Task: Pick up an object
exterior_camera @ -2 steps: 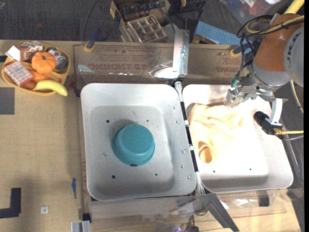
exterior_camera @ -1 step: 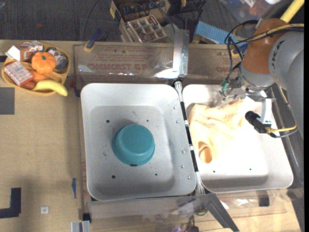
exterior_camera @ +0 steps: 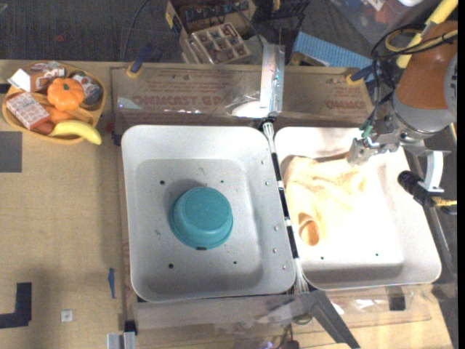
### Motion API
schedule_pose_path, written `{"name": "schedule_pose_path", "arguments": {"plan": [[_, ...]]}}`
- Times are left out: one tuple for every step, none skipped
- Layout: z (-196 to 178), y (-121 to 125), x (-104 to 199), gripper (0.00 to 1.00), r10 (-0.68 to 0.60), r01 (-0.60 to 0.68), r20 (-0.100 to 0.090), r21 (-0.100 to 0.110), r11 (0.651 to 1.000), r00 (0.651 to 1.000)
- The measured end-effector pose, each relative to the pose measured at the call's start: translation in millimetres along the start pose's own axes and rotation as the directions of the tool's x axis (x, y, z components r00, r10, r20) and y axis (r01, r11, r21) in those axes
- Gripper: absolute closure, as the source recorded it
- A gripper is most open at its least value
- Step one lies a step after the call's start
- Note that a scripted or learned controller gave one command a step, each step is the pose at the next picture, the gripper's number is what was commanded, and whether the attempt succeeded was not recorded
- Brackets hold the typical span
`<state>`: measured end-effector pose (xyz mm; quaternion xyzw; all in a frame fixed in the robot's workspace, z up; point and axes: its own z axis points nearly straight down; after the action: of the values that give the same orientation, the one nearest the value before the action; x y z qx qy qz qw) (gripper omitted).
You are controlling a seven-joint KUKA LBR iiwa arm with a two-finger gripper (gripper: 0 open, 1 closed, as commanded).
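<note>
A teal bowl (exterior_camera: 202, 217) lies upside down in the middle of the left bin (exterior_camera: 145, 151). A cream cloth (exterior_camera: 323, 184) with orange tints is spread across the upper left of the right bin (exterior_camera: 414, 260), one end rolled up near its left wall. My gripper (exterior_camera: 360, 152) hangs at the back of the right bin, right at the cloth's far corner, which reaches up to it. The grey arm with its orange band (exterior_camera: 429, 78) comes in from the upper right.
A divider (exterior_camera: 280, 195) runs between the two bins. A plate of toy fruit (exterior_camera: 54, 104) sits at the far left of the bench. Cardboard walls (exterior_camera: 189, 97) stand behind the bins. Cables and a black fitting (exterior_camera: 418, 187) hang by the right bin's right side.
</note>
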<state>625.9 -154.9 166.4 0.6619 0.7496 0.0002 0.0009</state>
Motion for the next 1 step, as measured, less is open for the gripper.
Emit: {"name": "schedule_pose_path", "arguments": {"plan": [[74.9, 34.6, 22.8, 0.00, -0.123, 0.123, 0.005, -0.010, 0.992, 0.992]]}}
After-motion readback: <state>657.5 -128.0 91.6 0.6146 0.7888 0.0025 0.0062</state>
